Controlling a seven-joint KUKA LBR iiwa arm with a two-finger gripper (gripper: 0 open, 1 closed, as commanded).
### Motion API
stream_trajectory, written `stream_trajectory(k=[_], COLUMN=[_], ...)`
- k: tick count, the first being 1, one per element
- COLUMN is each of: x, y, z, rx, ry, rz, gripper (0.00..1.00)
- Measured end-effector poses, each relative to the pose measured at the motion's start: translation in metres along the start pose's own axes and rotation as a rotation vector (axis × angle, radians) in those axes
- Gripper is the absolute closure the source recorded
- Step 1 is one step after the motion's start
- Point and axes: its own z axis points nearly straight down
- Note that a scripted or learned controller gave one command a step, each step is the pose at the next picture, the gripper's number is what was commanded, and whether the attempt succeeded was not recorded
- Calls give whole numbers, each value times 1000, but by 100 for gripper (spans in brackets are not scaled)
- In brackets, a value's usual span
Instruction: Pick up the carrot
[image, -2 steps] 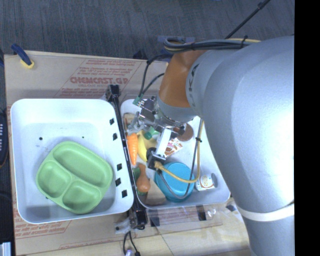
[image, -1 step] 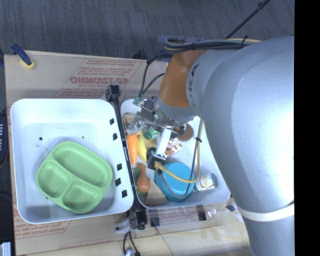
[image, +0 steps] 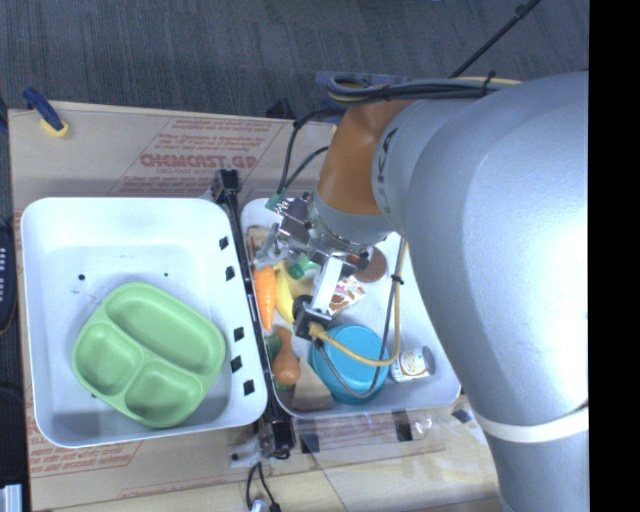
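Carrot (image: 264, 292) lies against the right bin's (image: 436, 352) left wall; you descend the gripper (image: 300, 240) centred over it, finger state impossible to tell.

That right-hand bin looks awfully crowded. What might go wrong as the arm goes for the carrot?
1. The carrot lies tight against the right bin's left wall, so the gripper may strike the wall or find too little room beside it.
2. A yellow item and an orange-brown piece crowd the carrot, so the wrong thing might get picked or nudged.
3. The yellow cable loops over the blue bowl and might snag it.
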Motion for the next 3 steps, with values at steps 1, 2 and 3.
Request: stream_trajectory(k=[1, 2, 3], x=[0, 0, 0], y=[0, 0, 0], z=[0, 0, 0], rx=[0, 0, 0], ry=[0, 0, 0], rz=[0, 0, 0], gripper=[0, 0, 0])
